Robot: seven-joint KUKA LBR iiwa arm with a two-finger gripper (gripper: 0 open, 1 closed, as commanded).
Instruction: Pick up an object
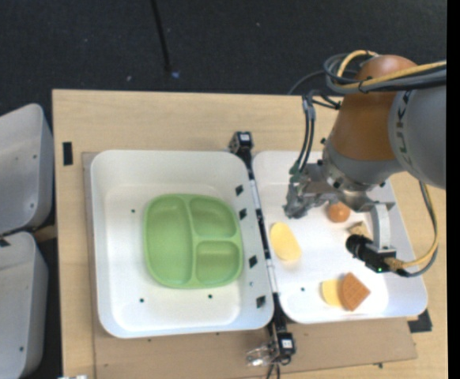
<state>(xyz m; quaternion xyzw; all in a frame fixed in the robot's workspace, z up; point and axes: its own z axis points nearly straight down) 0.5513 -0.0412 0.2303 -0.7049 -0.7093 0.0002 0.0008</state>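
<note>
Grey arm (420, 133), orange band, yellow and black cables.

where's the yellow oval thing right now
The pale yellow oval object lies in the right white bin, close to its left wall by the divider, below-left of the gripper and up-left of the orange-brown chunk.

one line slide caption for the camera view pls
KUKA arm's gripper hovers in the right bin near small food items; green divided plate sits in the left bin.

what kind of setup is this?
Probably a lab bin-picking test bench: a KUKA arm reaches over two white bins, one holding a green divided tray, the other toy-like food pieces, with cabling.
</note>
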